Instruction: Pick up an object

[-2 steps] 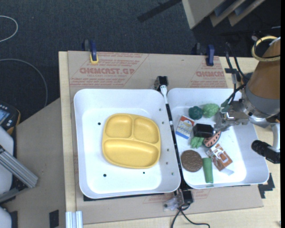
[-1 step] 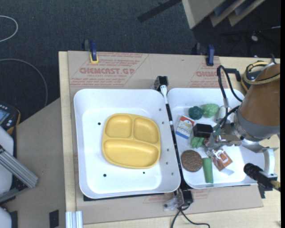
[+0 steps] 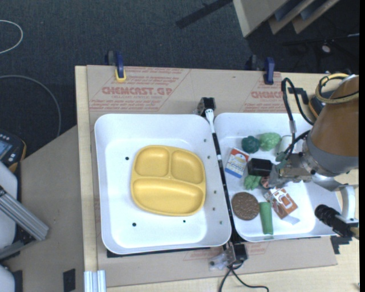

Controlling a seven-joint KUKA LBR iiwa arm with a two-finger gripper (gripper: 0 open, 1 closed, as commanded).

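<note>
One gripper (image 3: 272, 181), its grip state impossible to tell, hangs low in the right bin (image 3: 302, 228) directly above a brown-and-white packet (image 3: 283, 204), which lies diagonally beside an upright-pointing green tube (image 3: 266, 218).

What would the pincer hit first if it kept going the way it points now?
Probably the black block, which lies just past the pincer toward the bin's left side; depth is hard to judge from this slanted view.

floor (image 3: 85, 34) is dark blue-grey carpet with a couple thin white cables (image 3: 48, 91) looping across it on the left. bench top (image 3: 171, 85) is a tan board with red print, two blue clamps (image 3: 119, 65) on its far edge. light wood furniture (image 3: 285, 14) sits past the far right corner
</note>
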